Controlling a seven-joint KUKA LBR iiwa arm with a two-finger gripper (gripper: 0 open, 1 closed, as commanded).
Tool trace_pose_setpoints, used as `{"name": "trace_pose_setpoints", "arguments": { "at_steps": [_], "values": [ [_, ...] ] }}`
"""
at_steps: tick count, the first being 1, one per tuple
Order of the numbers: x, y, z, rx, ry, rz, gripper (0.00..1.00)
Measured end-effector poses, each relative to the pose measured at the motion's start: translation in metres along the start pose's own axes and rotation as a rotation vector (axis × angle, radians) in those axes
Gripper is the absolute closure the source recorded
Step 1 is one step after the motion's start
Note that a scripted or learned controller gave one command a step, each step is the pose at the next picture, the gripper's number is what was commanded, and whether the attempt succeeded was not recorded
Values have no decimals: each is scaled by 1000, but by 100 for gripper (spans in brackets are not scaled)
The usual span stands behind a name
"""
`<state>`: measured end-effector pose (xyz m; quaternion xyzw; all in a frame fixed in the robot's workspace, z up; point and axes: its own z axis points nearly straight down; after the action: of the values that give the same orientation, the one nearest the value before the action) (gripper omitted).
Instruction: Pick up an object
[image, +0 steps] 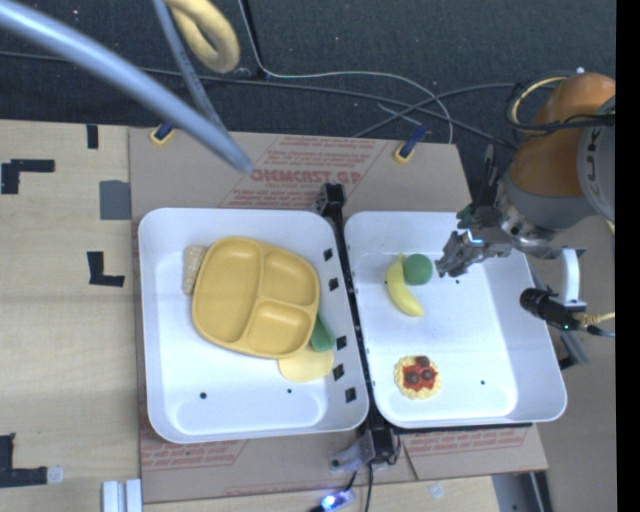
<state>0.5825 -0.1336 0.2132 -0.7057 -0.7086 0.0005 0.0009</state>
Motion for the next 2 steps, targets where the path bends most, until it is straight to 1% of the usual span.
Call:
{"name": "trace_pose_setpoints", "arguments": {
  "at_steps": [1, 2],
  "values": [
    [55, 20, -5, -2, 1, -3, 100],
    [106, 17, -9, 0, 0, 0, 100]
  ]
}}
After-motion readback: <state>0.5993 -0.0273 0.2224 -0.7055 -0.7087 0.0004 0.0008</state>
